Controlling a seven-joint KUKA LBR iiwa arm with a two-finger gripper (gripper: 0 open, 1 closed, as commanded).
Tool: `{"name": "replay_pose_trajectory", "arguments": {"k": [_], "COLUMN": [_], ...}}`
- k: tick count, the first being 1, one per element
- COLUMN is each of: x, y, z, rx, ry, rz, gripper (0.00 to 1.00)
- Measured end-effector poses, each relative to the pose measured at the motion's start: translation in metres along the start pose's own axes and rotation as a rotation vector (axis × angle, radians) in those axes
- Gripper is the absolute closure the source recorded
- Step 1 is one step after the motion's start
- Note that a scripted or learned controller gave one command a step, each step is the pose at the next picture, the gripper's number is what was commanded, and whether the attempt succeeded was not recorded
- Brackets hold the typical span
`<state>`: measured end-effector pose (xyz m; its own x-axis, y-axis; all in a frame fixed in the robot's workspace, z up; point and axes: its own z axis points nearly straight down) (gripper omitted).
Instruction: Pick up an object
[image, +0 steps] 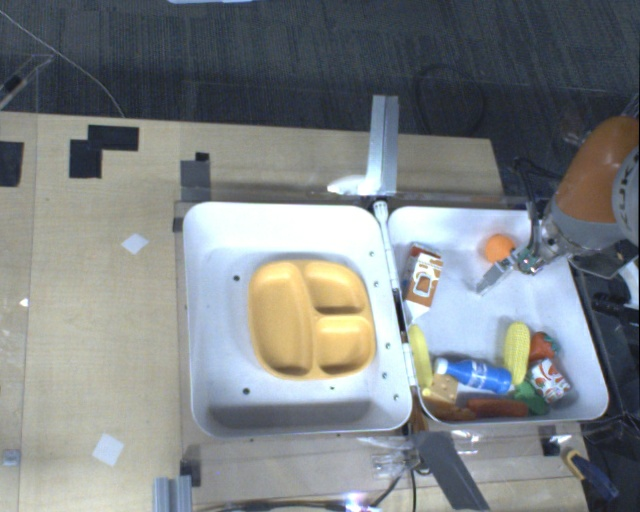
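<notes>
The gripper (500, 272) reaches in from the right over the back part of the right bin (590, 330), its grey fingers angled down and to the left toward the bin floor; whether the fingers are parted or closed cannot be told at this size, and nothing can be seen between them. An orange ball (499, 246) lies just beside the fingers, toward the back wall, and it is unclear whether they touch. Behind the gripper, the arm's orange band (592, 180) shows at the right edge. At the near end of the right bin, a heap of toys lies well apart from the gripper: a blue bottle (478, 376) on its side, a yellow corn cob (516, 346) standing tilted, a second yellow cob (420, 356) along the left wall, a small red and white can (549, 381), and red and green pieces too jumbled to name. Farther back, against the left wall, an orange and white carton (423, 277) lies near the fingers but apart from them. The left bin (210, 300) holds a yellow divided tray (308, 317) with three compartments, sitting in its middle. Both white bins rest side by side on a pale wooden bench (90, 330) marked with black squares (100, 146) near its far left. A metal post (384, 140) rises behind the seam between the bins. Beyond the bench lies dark carpet (260, 50).
</notes>
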<state>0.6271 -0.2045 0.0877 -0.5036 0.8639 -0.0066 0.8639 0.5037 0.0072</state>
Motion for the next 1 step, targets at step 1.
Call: {"name": "replay_pose_trajectory", "arguments": {"k": [1], "x": [-0.0220], "y": [0.0341], "z": [-0.0011], "rx": [0.016], "ry": [0.015], "rz": [0.042], "gripper": [0.00]}}
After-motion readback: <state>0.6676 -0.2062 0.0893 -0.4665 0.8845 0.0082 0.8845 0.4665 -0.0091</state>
